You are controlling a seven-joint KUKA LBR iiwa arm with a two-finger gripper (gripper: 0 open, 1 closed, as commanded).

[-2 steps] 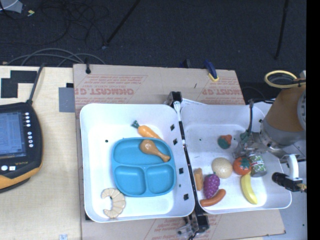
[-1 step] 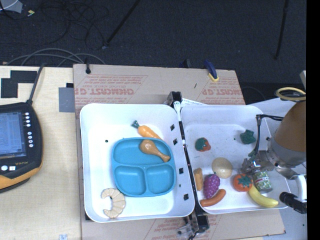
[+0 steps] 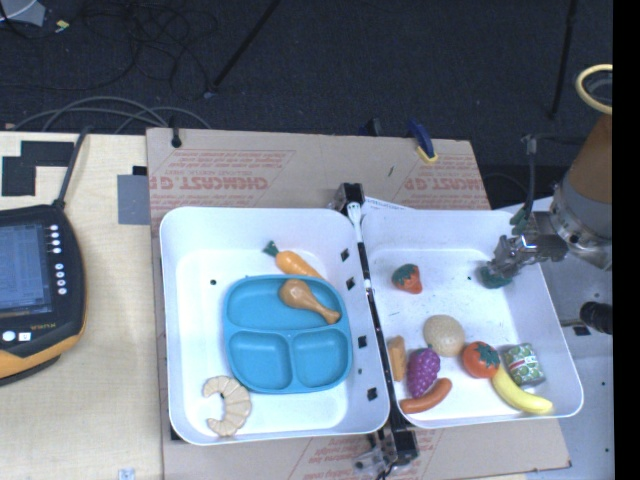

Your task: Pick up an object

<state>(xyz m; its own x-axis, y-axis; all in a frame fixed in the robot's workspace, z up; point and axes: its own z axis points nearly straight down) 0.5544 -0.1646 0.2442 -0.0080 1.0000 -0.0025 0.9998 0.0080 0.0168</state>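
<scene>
My gripper (image 3: pixel 496 271) hangs low over the right bin (image 3: pixel 545 298), near its far right wall, with the grey wrist reaching in from the right. No object shows in it. The right bin holds a red strawberry (image 3: pixel 406 278), a beige potato (image 3: pixel 443 333), a tomato (image 3: pixel 479 359), a green can (image 3: pixel 523 363), a banana (image 3: pixel 520 393), purple grapes (image 3: pixel 422 370), a sausage (image 3: pixel 425 398) and an orange stick (image 3: pixel 397 356). All of these lie left of or nearer than the gripper.
The left bin (image 3: pixel 185 268) holds a blue divided plate (image 3: pixel 287 353) with a drumstick (image 3: pixel 308 299) on it, a carrot (image 3: pixel 293 262) and a croissant (image 3: pixel 228 405). A teach pendant (image 3: pixel 30 288) lies on the bench at far left. A blue clamp (image 3: pixel 425 143) sits behind the bins.
</scene>
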